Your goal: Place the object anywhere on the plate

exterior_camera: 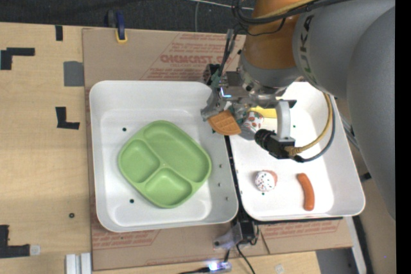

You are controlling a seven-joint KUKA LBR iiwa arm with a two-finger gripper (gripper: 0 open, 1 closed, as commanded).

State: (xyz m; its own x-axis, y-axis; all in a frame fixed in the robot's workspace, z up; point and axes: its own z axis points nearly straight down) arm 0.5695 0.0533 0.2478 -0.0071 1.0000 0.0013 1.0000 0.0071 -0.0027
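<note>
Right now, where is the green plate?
In the camera view the green plate lies in the left bin, near its middle, left of the end effector and the right bin's hot dog.

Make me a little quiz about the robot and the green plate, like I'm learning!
1. True or false: the green plate lies in the left bin.
2. Which things lie in the right bin? A) a sausage and a small round white-and-red item B) a blue cup C) a spoon
3. Fill in: the waffle-like orange piece sits at the gripper, above the ____ between the two bins.

Key: 1 true. 2 A. 3 divide.
</note>
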